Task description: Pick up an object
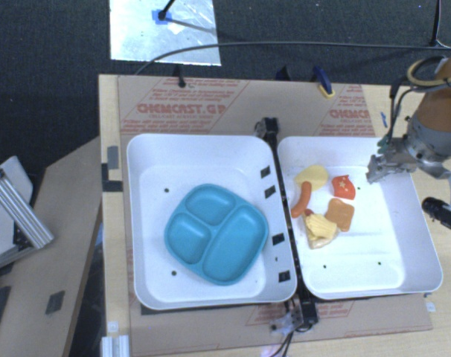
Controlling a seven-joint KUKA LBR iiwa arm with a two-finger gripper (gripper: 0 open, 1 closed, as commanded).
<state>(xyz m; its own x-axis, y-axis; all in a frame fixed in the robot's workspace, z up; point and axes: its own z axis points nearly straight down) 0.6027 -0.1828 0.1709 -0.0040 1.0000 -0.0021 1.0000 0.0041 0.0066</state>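
In the right bin [404, 274] lie several toy foods close together: a yellow round piece [313, 175], a red piece [344, 187], an orange-red sausage [302, 198], a brown toast-like piece [341, 213] and a pale yellow ridged piece [321, 229]. My gripper [379, 167] hovers over the bin's upper right part, to the right of the red piece and apart from it. Nothing is seen between its fingers.
The left bin [147, 162] holds a blue divided plate [216, 233]. Black clips join the two bins along the middle divider [279, 199]. The arm's grey body with orange band [437, 117] stands over the right bin's far right edge. Cardboard lies under both bins.
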